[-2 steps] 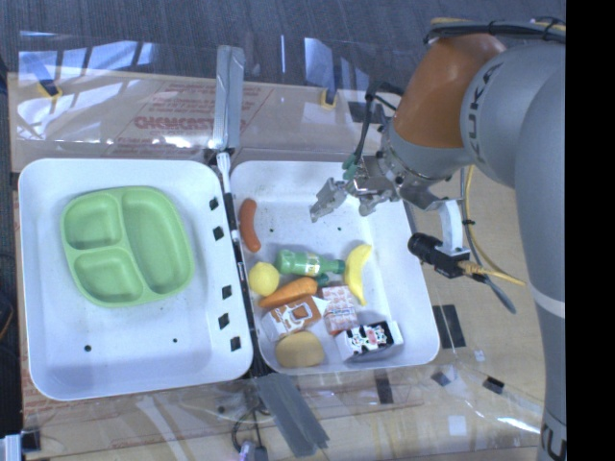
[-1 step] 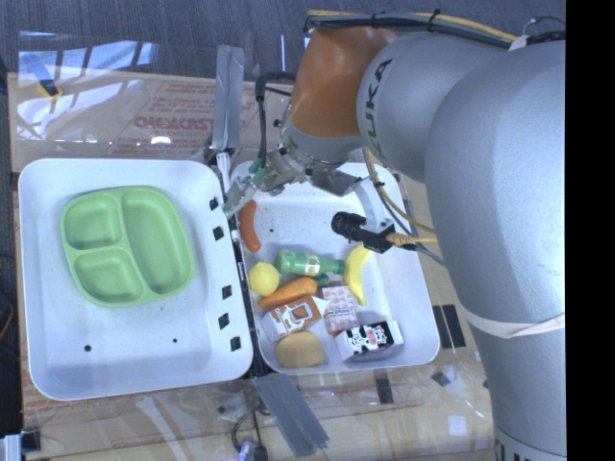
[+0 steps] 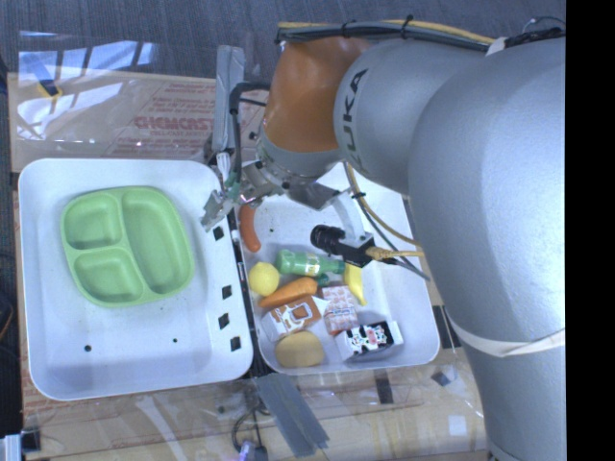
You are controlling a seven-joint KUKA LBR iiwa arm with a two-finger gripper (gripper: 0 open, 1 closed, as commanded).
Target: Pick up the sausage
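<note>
The sausage (image 3: 249, 228) is a short reddish-orange link near the left wall of the right bin (image 3: 419, 307), at its far end. It runs roughly from far to near. My gripper (image 3: 225, 204) hangs just to its upper left, over the divide between the two bins, and its metal tip is close beside the sausage's far end. The orange band and the big grey arm cover the far part of the right bin. I see nothing clearly held.
Near the sausage in the right bin lie a lemon (image 3: 264, 279), a carrot (image 3: 288, 293), a green bottle (image 3: 307, 260), a potato (image 3: 300, 350), a small carton (image 3: 370, 337) and food packets. The left bin (image 3: 43, 353) holds a green divided plate (image 3: 125, 244).
</note>
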